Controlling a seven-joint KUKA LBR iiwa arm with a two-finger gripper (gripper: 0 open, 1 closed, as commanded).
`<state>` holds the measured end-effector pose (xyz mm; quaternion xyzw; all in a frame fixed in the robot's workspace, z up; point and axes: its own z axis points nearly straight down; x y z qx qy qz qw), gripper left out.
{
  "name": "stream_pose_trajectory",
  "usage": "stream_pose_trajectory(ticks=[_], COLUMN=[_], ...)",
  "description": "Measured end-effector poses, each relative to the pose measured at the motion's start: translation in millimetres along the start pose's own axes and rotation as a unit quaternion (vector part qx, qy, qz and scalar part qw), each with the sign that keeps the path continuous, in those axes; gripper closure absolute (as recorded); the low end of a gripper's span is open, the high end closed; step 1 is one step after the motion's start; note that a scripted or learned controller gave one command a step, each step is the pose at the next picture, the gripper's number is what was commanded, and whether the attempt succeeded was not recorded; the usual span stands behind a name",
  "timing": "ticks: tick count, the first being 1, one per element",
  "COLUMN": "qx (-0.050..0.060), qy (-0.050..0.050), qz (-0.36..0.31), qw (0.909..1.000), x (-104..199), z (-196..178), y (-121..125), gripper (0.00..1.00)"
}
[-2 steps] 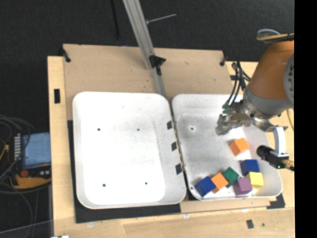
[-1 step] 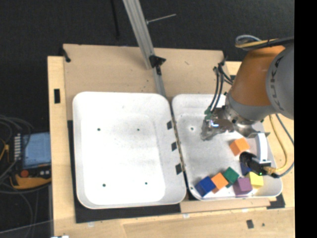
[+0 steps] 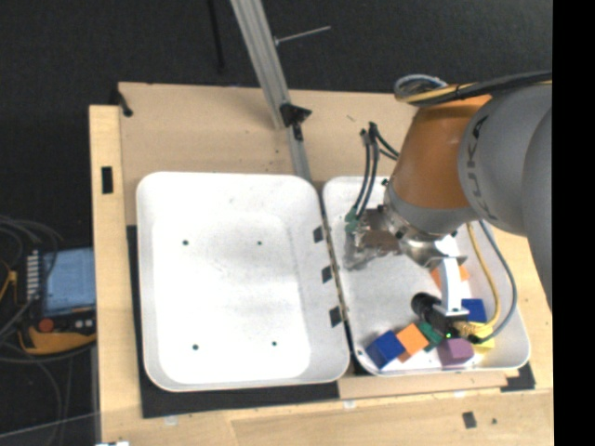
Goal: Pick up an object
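gripper low at the right bin's inner rim, blocks crowded in the near corner

camera view, from above at a slant. on the pale wooden bench (image 3: 223,128), two white bins side by side, rims meeting along a seam with three small black clips (image 3: 327,274). in the left bin (image 3: 232,277), a wide bare white floor, with a rounded rim all round. over the right bin (image 3: 372,295), the grey arm (image 3: 511,156) with its orange band, in from the right and covering much of the far half.

gripper (image 3: 358,247) low over the right bin, just beside the seam rim and well apart from the blocks. cannot tell how wide the tool stands, nor whether anything sits in it: too dark and too small.

pressed into the right bin's near right corner: a blue block (image 3: 383,349) touching an orange block (image 3: 412,340), a purple block (image 3: 456,353) close against the near rim, a green piece (image 3: 435,331) between orange and purple, a second blue block (image 3: 472,310) and a yellow piece (image 3: 481,331) near the right rim. open white floor between gripper and cluster; little room between cluster and rims.

behind the bins, a slanted metal post (image 3: 265,54), its foot near the seam's far end. off the bench's left edge, a blue box (image 3: 70,282) among cables.

dark marks on the arm's grey casing beside the orange band: not readable.
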<state>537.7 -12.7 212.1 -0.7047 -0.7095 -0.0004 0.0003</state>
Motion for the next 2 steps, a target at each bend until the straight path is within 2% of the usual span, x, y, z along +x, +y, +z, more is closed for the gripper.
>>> stream_pose_trajectory(ticks=[1,2], qx=[0.001,-0.001], qy=[0.001,0.001], qz=[-0.001,-0.001], qw=[1.0000,1.0000], x=[56.4,105.0], z=[1.6,-18.3], y=[-4.4,-13.8], gripper=[1.00,1.00])
